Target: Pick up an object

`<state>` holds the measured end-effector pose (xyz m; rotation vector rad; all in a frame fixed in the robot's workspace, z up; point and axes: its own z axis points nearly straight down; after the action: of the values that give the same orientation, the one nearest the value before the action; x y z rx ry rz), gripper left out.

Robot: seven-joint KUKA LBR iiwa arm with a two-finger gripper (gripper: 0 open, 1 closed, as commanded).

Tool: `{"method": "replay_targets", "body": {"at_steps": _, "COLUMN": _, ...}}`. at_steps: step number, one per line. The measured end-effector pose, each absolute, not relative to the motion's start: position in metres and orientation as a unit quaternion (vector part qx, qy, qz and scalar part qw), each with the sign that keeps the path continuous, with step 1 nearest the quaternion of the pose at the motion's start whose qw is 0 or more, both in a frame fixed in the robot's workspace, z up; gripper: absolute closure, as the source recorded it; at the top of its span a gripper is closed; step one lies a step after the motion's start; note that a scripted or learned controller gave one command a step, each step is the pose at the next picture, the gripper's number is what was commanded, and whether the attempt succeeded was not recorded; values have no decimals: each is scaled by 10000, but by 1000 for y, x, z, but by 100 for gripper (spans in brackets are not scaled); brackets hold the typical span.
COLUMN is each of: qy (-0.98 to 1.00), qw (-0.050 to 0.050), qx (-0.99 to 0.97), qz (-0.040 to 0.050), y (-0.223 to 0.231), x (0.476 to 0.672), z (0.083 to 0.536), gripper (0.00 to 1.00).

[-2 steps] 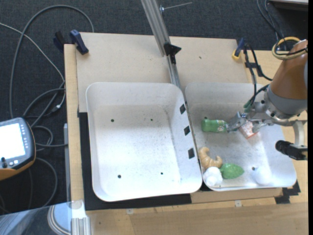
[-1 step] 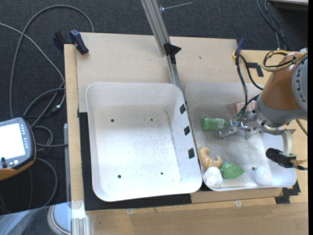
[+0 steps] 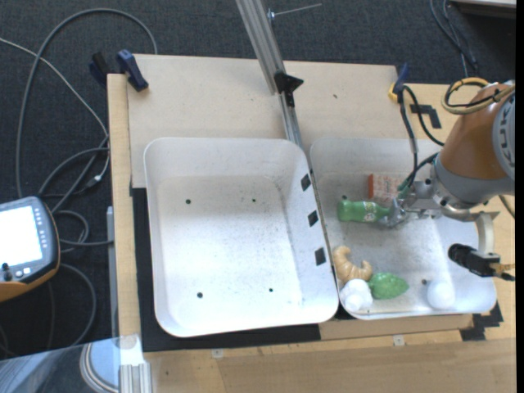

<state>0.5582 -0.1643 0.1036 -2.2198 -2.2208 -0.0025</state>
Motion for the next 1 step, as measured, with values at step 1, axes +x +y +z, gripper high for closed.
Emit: {"method": "replay_targets", "body": {"at_steps": 1, "qy": -7078, "qw": -32, "qx": -7064, "qz": -21, "y": -160, "x": 561, "z": 167, "gripper": 100}}
